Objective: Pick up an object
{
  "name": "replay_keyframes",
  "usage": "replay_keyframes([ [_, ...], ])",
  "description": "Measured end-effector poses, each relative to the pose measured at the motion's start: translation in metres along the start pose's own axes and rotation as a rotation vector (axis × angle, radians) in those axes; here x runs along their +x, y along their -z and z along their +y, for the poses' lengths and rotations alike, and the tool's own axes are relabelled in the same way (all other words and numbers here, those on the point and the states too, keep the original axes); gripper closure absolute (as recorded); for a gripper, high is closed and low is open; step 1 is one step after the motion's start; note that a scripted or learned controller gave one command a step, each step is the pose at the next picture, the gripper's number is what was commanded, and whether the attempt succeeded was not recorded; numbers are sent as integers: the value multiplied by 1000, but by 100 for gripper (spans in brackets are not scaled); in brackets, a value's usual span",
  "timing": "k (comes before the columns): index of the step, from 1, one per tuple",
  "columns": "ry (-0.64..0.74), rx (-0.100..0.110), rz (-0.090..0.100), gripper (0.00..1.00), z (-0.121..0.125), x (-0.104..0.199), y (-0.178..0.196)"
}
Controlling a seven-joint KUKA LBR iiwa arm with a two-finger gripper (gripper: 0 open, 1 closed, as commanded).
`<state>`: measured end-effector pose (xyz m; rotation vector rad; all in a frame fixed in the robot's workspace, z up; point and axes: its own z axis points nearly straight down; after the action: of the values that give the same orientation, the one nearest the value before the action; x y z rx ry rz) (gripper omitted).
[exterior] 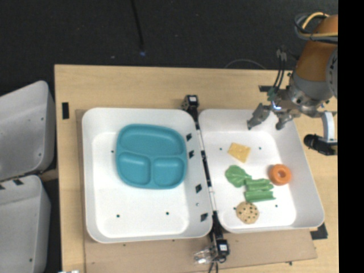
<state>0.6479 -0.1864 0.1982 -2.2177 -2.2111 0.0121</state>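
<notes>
— Arm pose first: where does it stand?

— Grey arm (311,67), orange band above the wrist, reaches in over the bench's right edge and tilts down toward the far right corner of the right bin (296,152). Its gripper (267,118) hangs above that corner's rim, the two dark fingers (255,118) spread apart with nothing between them.

— And the things to pick?

— All lie in the right bin, apart from the gripper. A yellow cheese wedge (239,151), flat and angular, sits nearest the fingers, toward the bin's middle. An orange ring-shaped piece (280,174) rests near the right wall. A green leafy piece (236,174), lumpy and matte, touches a green ridged block (260,190) just nearer the front edge. A round tan cookie (247,212), speckled with dark chips, lies by the front wall.

— The left bin?

— The left bin (99,209), smooth white plastic with rounded corners, carries a teal divided plate (151,155), one wide compartment toward the far edge and two smaller ones toward the front. The wooden bench (142,84) shows pale around both bins.
</notes>
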Motion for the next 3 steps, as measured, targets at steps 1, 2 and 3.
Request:
replay_keyframes([
  [1, 3, -14, -3, 0, 3, 0, 9],
  [2, 1, -9, -3, 0, 1, -11, -45],
  [3, 1, -11, -3, 0, 1, -12, -97],
])
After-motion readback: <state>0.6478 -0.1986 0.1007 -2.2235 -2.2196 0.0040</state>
